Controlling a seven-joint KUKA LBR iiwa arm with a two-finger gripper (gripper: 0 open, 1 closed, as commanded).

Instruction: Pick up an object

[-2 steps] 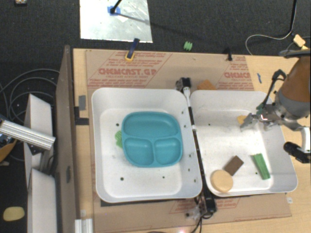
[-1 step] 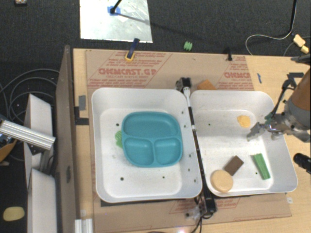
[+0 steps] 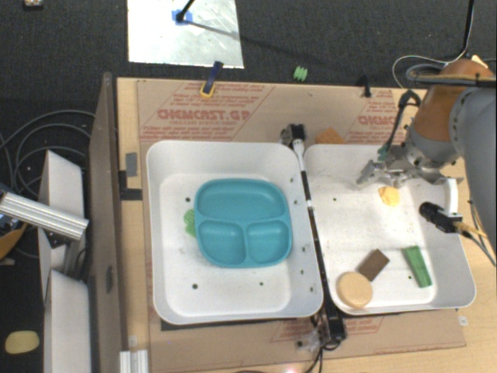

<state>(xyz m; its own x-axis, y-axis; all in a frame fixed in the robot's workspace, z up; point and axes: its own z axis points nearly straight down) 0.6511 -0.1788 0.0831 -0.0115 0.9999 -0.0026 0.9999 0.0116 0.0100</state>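
Now hand (image 3: 382, 174) low in right bin (image 3: 342, 231), just above yellow piece (image 3: 390, 196); grip state unclear, perhaps touching.

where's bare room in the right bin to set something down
Bare floor spans the right bin middle and left, between the divider and the green block. Crowded: front edge by the tan disc and brown block; top right under the claw and yellow piece.

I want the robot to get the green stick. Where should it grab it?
Probably the middle of the green stick, coming straight down, fingers closing across its narrow width. It lies flat in the right bin, long and thin, slightly slanted, with bare floor on both long sides. The brown block sits apart to its left.
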